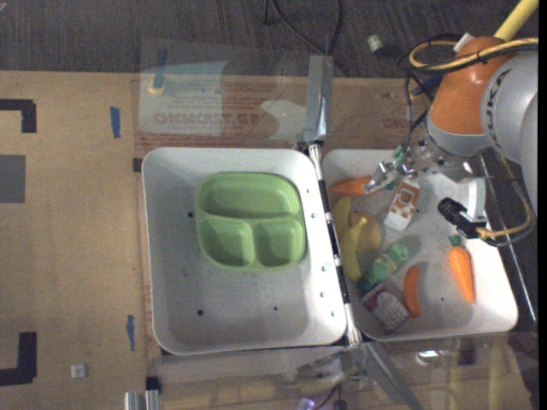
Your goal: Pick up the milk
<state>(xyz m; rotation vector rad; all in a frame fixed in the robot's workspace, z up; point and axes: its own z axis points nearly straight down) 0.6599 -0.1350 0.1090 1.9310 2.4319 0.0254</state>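
Observation:
The milk (402, 206) is a small white carton with a brown and orange label. It lies in the right bin (491, 310), near its far middle. My gripper (396, 171) hangs just above the carton's far end, close to it or touching it. The grey arm with its orange band reaches in from the upper right.
Around the milk are an orange carrot (350, 186) to its left, bananas (355, 239), a green bottle (386, 261), a dark red box (386, 307) and two more carrots (412, 290) (461, 272). A green divided plate (250, 220) sits in the left bin (171, 297).

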